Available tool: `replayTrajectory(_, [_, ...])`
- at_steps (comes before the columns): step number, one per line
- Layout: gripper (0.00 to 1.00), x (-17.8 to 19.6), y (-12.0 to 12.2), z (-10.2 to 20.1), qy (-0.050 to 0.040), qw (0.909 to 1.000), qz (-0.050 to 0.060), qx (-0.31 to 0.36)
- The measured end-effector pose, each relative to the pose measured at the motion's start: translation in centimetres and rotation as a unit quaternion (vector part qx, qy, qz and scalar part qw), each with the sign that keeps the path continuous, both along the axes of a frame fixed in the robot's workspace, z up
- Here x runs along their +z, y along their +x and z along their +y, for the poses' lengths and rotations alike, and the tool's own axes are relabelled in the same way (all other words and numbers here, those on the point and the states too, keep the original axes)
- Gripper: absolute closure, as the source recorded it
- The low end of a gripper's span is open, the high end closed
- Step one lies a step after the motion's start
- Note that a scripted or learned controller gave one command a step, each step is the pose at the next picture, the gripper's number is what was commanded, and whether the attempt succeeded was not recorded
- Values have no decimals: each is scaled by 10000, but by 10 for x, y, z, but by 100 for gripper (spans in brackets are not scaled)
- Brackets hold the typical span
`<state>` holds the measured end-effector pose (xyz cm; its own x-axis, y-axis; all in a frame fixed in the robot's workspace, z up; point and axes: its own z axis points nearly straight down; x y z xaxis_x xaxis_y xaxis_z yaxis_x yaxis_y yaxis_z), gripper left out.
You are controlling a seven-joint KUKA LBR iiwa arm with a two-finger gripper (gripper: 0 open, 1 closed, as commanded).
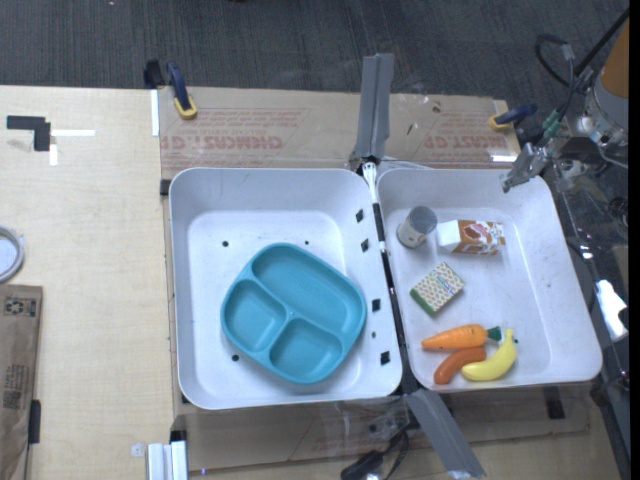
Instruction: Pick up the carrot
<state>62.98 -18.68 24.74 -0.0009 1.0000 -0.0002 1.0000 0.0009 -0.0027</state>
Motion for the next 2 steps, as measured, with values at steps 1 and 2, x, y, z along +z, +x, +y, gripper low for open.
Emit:
replayTrajectory(1, [0, -99, -62, 2, 2, 9998, 0, 194])
replayTrajectory(2, [0, -130, -152, 4, 8, 9971, -1, 764])
